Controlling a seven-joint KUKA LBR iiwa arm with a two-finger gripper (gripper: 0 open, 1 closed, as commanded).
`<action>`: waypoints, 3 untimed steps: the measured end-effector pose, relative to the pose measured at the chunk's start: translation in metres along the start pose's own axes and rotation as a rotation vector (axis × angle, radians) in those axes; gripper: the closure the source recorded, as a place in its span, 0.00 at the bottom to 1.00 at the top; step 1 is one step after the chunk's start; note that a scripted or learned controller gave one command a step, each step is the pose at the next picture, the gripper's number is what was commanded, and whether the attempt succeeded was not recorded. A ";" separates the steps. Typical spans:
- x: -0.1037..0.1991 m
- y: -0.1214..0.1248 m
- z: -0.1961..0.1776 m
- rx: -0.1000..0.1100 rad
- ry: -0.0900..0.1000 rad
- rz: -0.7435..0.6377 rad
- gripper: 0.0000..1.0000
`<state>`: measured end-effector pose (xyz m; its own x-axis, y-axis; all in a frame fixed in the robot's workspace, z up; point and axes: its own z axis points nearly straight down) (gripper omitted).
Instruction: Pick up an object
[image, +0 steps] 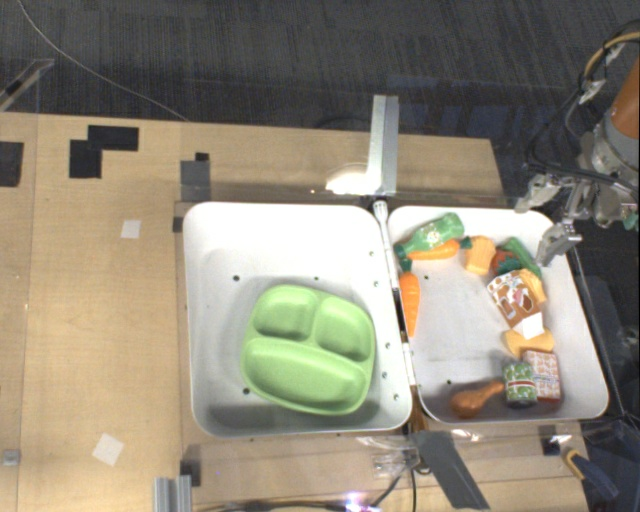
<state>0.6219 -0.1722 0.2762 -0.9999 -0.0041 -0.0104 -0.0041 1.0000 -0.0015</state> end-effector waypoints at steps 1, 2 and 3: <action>0.068 -0.011 0.138 -0.003 0.012 -0.054 0.00; 0.094 -0.019 0.179 0.002 -0.004 -0.012 0.00; 0.066 -0.030 0.186 0.002 -0.004 -0.003 0.00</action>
<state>0.5581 -0.2031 0.0899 -0.9999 -0.0067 -0.0149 -0.0067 1.0000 -0.0031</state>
